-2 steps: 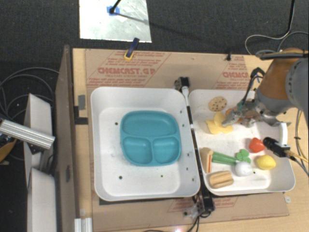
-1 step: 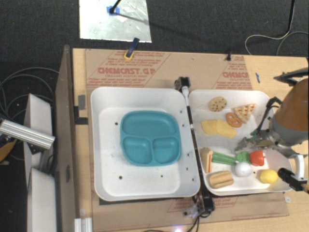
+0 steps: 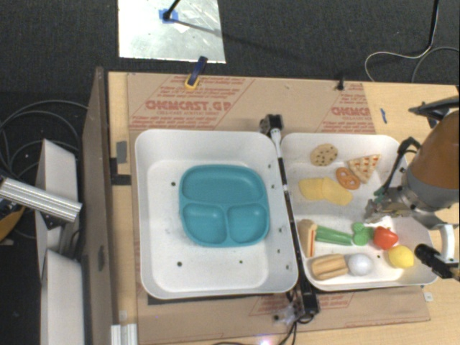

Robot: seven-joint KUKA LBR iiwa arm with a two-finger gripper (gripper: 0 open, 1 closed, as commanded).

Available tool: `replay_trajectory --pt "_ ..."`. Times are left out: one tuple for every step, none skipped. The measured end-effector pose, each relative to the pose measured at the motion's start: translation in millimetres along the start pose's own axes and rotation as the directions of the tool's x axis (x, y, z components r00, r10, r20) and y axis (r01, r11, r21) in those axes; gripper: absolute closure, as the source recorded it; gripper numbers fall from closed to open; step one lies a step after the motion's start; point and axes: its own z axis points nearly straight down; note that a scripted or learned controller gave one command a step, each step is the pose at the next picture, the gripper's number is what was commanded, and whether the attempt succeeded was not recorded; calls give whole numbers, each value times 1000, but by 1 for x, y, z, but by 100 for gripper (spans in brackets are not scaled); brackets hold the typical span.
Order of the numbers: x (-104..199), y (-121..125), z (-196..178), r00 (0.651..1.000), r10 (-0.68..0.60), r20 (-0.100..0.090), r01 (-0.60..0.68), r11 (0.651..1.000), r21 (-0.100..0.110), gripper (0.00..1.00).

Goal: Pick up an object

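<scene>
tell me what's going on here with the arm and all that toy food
A grey robot arm with an orange band reaches in from the right over the right white bin, which holds toy food. Its gripper hangs low near a red toy tomato and a green toy vegetable; nothing is visibly lifted. The left white bin holds a teal divided plate.

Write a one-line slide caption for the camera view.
KUKA arm's gripper low over toy food in the right bin, near the red tomato; teal divided plate sits in the left bin.
</scene>
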Motion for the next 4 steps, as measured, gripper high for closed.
replay_trajectory --pt "0 0 0 1000 0 0 0 1000 1 0" --pt "-11 -36 11 1000 4 -1 -4 1000 6 0" --pt "-10 -33 0 1000 0 -1 0 1000 -1 100" --pt "66 -16 -109 1000 -10 -1 10 1000 -6 100"
